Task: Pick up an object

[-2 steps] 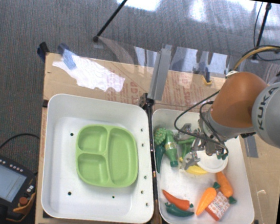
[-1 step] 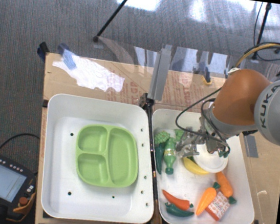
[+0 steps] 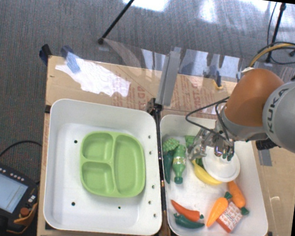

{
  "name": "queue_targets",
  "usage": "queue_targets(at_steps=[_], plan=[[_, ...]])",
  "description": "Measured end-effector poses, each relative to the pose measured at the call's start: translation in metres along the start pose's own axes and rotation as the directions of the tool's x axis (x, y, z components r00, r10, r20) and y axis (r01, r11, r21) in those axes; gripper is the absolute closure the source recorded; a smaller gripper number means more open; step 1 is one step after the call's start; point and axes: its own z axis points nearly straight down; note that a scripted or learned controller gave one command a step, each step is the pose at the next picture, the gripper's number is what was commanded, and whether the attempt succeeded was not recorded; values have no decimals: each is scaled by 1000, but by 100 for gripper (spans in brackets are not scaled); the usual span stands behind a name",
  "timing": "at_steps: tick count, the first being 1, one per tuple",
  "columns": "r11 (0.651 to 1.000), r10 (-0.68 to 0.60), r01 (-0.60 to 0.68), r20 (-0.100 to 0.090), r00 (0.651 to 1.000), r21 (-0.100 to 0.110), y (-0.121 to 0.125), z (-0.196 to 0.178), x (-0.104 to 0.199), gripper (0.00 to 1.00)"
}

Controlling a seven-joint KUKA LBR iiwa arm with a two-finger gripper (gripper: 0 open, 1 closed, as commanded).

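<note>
One banana point(image 3: 205, 175) lies just under the claw point(image 3: 212, 147); its grip state cannot be told.

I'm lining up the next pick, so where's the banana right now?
The banana lies in the right bin, near its middle, beside the green bottle and partly under the white dish.

The scene is brightly and evenly lit from above, with washed-out patches of light along the top of the grey floor point(image 3: 53, 14) and a pale glare streak across the cardboard bench top point(image 3: 195, 89). The left white bin point(image 3: 58, 129) and right white bin point(image 3: 257, 212) are close to overexposed, so shadows under the green divided plate point(image 3: 112, 164) and the toy food are soft and faint. Focus is mildly soft throughout, with visible compression grain and dark borders at the top.
</note>
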Motion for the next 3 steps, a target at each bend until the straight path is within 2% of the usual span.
queue_targets(at_steps=[1, 2, 3], plan=[[1000, -1, 1, -5, 1000, 1, 0, 1, 1, 0], [994, 110, -110, -4, 994, -1, -56, 1, 49, 0], [963, 271, -271, -2, 963, -4, -86, 0, 120, 0]])
